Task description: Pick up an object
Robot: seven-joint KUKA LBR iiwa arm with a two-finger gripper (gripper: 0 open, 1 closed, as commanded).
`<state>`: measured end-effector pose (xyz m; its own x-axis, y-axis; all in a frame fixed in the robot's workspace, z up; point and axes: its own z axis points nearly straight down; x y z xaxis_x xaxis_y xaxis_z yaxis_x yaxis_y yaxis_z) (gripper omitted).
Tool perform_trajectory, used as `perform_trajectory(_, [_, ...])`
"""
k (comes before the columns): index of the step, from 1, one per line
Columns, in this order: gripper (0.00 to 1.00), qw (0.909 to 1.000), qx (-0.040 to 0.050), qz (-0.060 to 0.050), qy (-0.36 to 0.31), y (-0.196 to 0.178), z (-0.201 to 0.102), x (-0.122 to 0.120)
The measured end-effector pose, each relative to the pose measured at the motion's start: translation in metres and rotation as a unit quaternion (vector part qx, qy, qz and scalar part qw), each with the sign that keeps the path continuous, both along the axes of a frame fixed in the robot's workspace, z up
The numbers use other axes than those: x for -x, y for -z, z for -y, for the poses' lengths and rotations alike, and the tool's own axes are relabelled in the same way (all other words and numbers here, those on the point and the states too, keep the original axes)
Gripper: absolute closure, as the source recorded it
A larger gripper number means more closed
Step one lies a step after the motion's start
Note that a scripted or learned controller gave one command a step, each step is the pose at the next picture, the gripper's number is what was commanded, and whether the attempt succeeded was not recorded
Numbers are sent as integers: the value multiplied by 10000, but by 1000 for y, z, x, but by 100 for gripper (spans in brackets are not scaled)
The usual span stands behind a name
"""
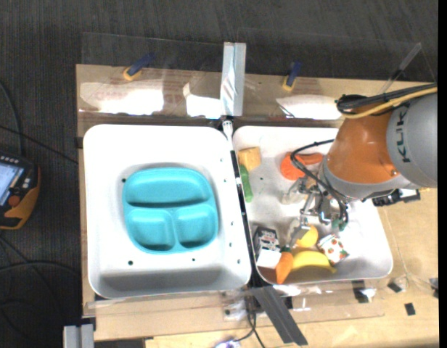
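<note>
A: Start at the far left edge of the frame. What sits there?

B: A handheld controller (9,187) with a lit screen and an orange grip, lying on the dark floor at mid-height, well apart from the bench.

A: And on the bench?

B: Two white bins side by side. The left bin (107,267) holds one thing — a turquoise divided tray (169,207), lying flat near the bin's middle, with one long compartment above and two smaller ones below.

A: Move right.

B: The right bin (368,256) is the crowded one. Along its left wall there is a tan block (249,156) near the top and a green stick-like piece (246,183) just below it. Lower down lies a small black-and-white box (265,242), then an orange carrot-shaped piece (283,267) touching a yellow banana (311,259). Just right of the banana sits a small white carton with red marks (334,247). Higher up, an orange-red round thing (292,167) is partly hidden by the arm.

A: The gripper?

B: The gripper (319,214) hangs in the middle of the right bin, right above the banana cluster, below the orange band (358,154) of the arm in the frame's right part. Whether its fingers are apart or together — I cannot tell; nothing is visibly between them.
</note>
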<state>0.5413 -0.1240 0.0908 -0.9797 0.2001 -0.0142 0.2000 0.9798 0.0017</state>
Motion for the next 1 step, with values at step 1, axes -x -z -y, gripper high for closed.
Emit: perform_trajectory(1, [0,9965,36,67,-830,-2,27,23])
